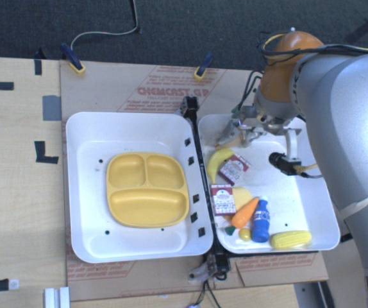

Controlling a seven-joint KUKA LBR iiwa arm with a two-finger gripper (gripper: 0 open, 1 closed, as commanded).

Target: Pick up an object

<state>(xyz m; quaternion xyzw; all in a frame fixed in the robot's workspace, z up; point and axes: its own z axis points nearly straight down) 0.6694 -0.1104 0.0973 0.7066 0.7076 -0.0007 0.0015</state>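
The right bin [312, 204] holds several small objects: a yellow banana [218, 159], a red and white packet [233, 169], a red and white box [222, 199], an orange carrot [244, 213], a blue bottle [260, 221] and a yellow corn cob [291, 239]. My gripper [238, 132] hangs low over the far left part of this bin, just above the banana and the packet. I see nothing between its fingers.
The left bin [88, 172] holds a yellow divided plate [147, 189]. A black divider [198, 165] runs between the bins. The large grey arm [338, 108] covers the right side. Yellow and blue clamps [73, 58] sit on the cardboard behind the bins.
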